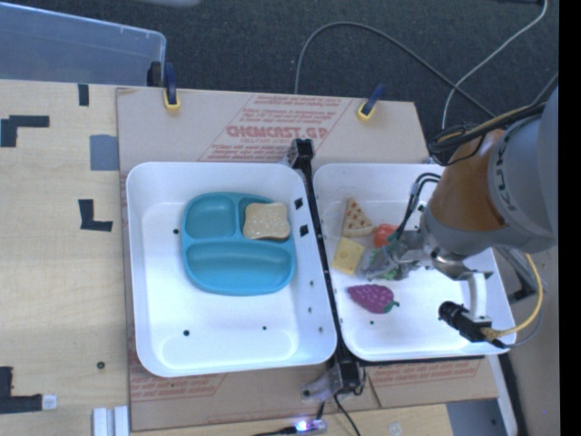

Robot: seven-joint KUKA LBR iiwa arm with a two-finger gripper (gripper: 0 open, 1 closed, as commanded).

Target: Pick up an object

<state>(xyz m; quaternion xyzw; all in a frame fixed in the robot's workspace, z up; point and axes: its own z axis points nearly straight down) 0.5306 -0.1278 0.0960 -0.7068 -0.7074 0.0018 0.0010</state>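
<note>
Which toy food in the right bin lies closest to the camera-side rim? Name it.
The purple grape bunch. It lies lowest in the view, below the yellow cheese block, the pizza slice and the red piece, which sit farther up the right bin.

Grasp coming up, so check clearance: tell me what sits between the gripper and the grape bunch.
Nothing visible. The gripper hangs just above the purple grape bunch in the right bin; the cheese wedge lies beside it.

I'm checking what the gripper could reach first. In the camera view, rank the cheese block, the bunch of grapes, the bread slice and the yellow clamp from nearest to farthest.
From the gripper:
1. Cheese block, just left of it.
2. Bunch of grapes, just below; close to call with the cheese.
3. Bread slice, on the blue tray, left bin.
4. Yellow clamp, top left.
</note>
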